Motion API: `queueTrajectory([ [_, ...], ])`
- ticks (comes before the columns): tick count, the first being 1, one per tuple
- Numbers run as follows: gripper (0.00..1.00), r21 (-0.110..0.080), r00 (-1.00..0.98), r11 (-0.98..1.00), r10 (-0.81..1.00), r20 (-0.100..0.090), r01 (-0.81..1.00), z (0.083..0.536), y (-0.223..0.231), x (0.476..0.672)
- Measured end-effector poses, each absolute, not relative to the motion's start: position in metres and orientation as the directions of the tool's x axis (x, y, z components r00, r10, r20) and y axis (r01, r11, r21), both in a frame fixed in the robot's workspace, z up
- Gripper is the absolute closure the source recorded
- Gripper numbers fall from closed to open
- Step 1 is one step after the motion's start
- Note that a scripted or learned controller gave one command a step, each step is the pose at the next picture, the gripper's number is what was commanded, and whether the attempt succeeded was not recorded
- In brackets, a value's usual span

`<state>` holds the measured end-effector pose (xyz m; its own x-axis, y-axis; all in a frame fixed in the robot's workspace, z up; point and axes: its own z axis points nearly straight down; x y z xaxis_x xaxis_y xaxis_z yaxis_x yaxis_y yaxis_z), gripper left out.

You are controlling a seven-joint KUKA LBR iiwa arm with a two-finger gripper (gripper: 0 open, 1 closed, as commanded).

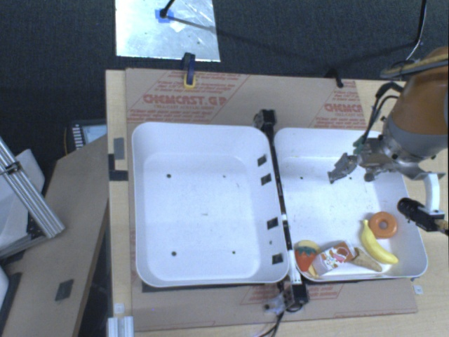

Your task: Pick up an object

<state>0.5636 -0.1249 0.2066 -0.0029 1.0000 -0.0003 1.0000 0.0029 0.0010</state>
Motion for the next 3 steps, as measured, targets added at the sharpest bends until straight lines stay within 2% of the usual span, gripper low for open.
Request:
queueTrajectory([
  [1, 0.00, 0.008, 0.005, -0.005, 1.000, -0.006, 1.000, 0.268, -0.191, 0.536],
  [2, 0.00, 0.005, 0.002, -0.002, 1.000, -0.003, 1.000, 0.314, -0.208, 0.494],
  [3, 0.00, 0.014, -0.016, 0.016, 1.000, 0.000, 1.000, 0.414, -0.093, 0.488],
])
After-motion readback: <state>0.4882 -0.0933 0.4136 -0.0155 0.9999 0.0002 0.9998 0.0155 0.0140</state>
